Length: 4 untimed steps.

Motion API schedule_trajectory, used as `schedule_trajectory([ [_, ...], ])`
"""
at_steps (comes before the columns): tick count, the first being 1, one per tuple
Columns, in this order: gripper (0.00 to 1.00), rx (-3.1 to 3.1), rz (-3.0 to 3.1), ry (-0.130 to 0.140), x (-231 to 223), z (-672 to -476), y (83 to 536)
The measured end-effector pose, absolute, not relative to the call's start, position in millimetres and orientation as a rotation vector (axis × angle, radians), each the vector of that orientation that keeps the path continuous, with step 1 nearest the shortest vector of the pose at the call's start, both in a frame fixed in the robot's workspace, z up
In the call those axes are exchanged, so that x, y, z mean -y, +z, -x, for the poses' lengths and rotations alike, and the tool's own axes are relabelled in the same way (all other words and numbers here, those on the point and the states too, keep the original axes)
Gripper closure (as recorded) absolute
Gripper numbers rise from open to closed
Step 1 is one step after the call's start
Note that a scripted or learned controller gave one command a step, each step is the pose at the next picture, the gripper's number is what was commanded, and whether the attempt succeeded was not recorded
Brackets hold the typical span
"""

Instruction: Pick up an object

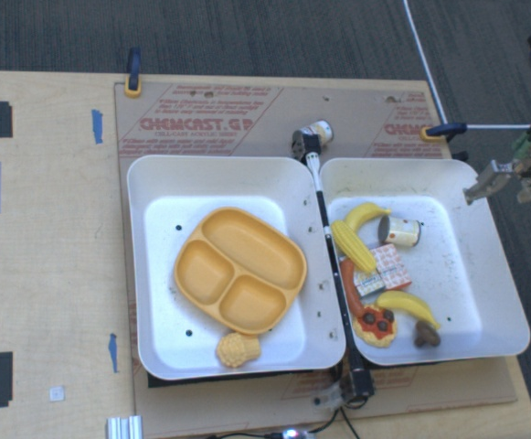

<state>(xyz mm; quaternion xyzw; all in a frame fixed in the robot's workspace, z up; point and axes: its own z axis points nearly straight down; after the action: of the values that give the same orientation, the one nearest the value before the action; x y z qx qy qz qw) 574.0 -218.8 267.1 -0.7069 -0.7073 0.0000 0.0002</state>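
Observation:
The right bin [466, 273] holds a cluster of toy foods along its left side. A yellow banana [366, 216] and a corn cob [354, 245] lie at the top, beside a small white and dark piece [402, 233]. Below them are a checked packet [381, 268], a red sausage [347, 282], a second banana [409, 306], a pizza slice [377, 325] and a brown lump [427, 335]. My gripper [507, 176] hangs at the view's right edge, above the bin's upper right rim, well apart from the foods.
The left bin [155, 245] carries a yellow three-part plate [238, 268] and a yellow knobbly toy [238, 348] near its front wall. A black divider [324, 236] runs between the bins. A thin white rod [420, 44] slants across the upper right.

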Motion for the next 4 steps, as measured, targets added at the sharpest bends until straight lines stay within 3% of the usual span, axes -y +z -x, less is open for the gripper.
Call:
schedule_trajectory([
  [1,0.0,2.222,2.218,0.0,223,-610.2,138],
  [2,0.0,2.224,2.224,-0.001,189,-607.1,110],
  [3,0.0,2.224,2.222,-0.002,157,-582.0,86],
  [4,0.0,2.224,2.219,-0.004,101,-570.3,86],
])
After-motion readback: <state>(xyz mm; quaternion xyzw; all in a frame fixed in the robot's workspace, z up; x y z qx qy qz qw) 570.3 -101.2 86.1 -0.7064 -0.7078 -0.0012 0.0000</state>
